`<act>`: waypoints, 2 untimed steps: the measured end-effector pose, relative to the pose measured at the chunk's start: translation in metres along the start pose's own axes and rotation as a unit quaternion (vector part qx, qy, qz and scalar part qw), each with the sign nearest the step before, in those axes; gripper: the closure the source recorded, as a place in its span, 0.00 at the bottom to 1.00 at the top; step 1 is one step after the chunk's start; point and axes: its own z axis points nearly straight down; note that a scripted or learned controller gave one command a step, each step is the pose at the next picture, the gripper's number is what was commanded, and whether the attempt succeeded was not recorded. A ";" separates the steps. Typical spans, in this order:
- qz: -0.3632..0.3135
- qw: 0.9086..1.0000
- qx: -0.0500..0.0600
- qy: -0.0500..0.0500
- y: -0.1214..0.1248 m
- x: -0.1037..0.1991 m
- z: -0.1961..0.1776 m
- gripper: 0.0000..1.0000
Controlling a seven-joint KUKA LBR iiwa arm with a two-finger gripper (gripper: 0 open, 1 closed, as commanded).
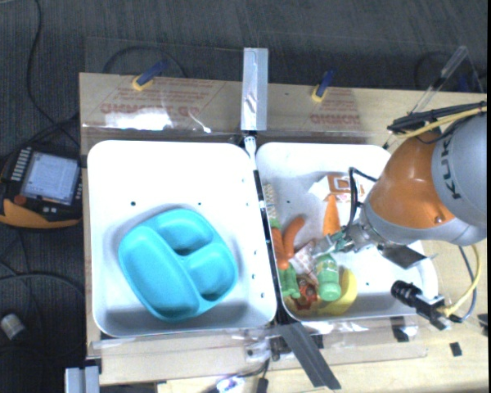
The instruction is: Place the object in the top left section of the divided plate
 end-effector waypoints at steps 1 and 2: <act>0.129 0.992 0.008 0.010 -0.005 -0.020 0.009 1.00; 0.219 0.976 0.011 0.004 -0.009 -0.008 0.009 1.00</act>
